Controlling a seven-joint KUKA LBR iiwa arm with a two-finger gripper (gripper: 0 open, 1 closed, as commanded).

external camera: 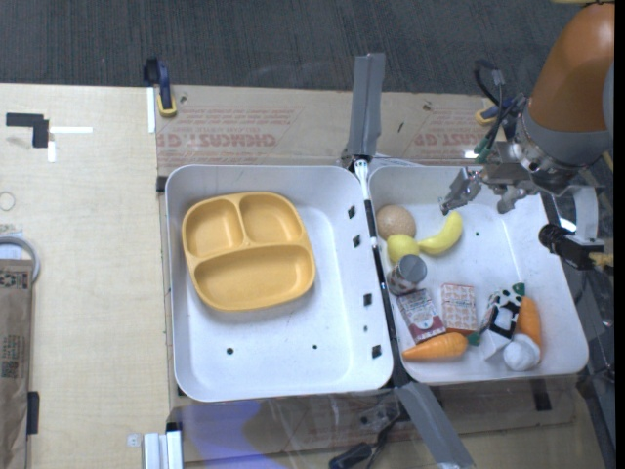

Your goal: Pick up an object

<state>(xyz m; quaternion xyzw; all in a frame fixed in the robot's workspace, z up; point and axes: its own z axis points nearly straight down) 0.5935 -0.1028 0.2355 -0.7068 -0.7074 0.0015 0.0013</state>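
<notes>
My gripper (481, 199) hangs over the back of the right bin (564, 291), open, with nothing between its fingers. Just below and left of it lies a yellow banana (441, 234). Beside the banana are a beige ball (395, 222), a yellow lemon (400, 248) and a small grey can (410, 270). Nearer the front of this bin lie two red-and-white packets (439, 311), an orange carrot (437, 347), a black-and-white toy (505, 311) and an orange-and-white piece (525, 335).
The left bin (283, 360) holds a yellow divided plate (249, 250). A grey divider bar (366, 106) rises between the bins at the back. The arm's orange band (581, 57) and cables crowd the right bin's far right corner.
</notes>
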